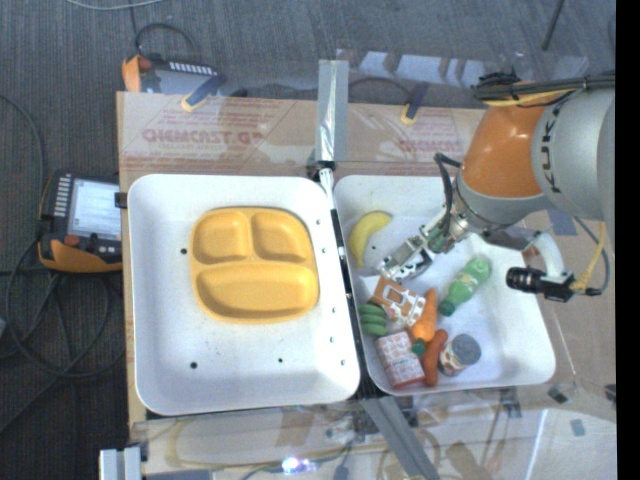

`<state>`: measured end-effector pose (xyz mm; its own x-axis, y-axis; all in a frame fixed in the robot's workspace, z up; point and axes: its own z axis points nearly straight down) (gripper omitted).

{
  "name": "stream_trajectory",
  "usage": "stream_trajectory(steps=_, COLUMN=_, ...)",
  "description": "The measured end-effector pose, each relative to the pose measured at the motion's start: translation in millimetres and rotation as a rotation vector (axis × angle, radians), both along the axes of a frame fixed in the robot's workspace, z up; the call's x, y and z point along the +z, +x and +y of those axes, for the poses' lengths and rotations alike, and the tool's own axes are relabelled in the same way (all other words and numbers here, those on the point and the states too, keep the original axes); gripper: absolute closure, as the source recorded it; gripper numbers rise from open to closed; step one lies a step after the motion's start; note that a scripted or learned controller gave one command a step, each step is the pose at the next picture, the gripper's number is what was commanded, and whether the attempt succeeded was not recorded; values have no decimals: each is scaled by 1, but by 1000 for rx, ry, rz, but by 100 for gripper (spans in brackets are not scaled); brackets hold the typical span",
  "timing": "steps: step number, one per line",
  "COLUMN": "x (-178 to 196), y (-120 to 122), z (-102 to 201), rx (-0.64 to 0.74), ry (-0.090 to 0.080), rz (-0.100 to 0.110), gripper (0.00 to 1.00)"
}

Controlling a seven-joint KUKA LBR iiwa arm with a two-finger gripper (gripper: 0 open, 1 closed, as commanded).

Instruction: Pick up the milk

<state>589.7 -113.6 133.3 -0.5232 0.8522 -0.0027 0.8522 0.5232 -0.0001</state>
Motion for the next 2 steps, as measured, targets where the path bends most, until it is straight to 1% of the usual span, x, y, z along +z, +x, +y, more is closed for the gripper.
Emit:
stream_trajectory(steps=1, x=-17, y=0, z=0, rx=35, ry=-13, rz=-44, gripper=0)
stream_trajectory(steps=2, x=-22, y=-3, z=-1, rx=-58, ry=-5, rz=-62, gripper=0)
